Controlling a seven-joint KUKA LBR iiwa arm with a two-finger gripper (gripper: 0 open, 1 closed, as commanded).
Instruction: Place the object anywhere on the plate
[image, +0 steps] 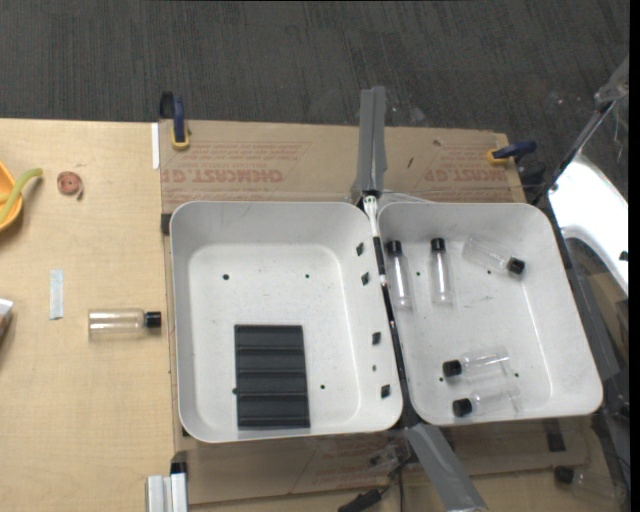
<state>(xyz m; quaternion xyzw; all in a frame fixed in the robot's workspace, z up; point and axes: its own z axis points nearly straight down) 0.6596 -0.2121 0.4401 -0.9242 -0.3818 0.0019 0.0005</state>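
Plate: dark ribbed rectangular plate (270, 376) lies in the left white bin (200, 260).
Objects: clear black-capped vials (438, 268) lie right of the plate, long axes mixed.
Gripper: state cannot be told.

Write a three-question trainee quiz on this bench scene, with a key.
1. Multiple choice: where does the dark ribbed plate lie?
A. In the left bin
B. In the right bin
C. On the wooden bench top

2. True or false: every clear vial with a black cap lies inside the right bin.

3. Short answer: how many vials lie in the right bin?

Key
1. A. The plate lies on the floor of the left bin, near its front edge.
2. False. One vial lies on the wooden bench top, left of the left bin.
3. Five: two side by side near the divider, one toward the back right, two near the front.
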